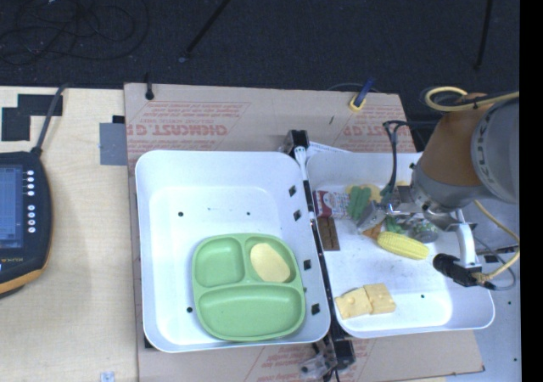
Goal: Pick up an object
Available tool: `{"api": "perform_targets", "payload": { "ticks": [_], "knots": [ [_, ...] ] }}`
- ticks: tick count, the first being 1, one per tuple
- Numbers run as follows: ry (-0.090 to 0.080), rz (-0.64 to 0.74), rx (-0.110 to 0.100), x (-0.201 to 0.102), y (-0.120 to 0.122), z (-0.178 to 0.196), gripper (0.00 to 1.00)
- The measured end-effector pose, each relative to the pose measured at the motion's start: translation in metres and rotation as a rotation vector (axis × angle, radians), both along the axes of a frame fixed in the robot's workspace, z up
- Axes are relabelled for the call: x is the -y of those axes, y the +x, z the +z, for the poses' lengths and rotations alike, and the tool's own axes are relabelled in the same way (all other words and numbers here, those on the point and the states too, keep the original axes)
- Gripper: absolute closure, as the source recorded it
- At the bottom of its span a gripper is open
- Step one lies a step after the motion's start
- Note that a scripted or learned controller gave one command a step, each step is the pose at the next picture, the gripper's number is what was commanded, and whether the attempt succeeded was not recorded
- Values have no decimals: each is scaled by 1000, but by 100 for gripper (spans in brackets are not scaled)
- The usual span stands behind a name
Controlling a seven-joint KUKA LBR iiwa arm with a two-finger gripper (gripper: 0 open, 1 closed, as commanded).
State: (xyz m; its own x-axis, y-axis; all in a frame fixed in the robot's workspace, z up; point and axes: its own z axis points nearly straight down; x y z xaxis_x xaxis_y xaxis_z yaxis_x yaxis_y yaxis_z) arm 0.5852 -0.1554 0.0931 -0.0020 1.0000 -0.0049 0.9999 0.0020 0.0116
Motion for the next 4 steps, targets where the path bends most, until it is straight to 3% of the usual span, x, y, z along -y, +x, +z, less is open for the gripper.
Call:
{"api": "perform_targets", "payload": {
  "ticks": [1,2,3,4],
  "knots": [
    [-1,-1,1,-38,-28,0,0],
    [0,-3,-9,-39,23,-2,0],
    [1,-6,-9,44,20,52,0],
    [7,3,1,39,21,22,0]
  ]
}}
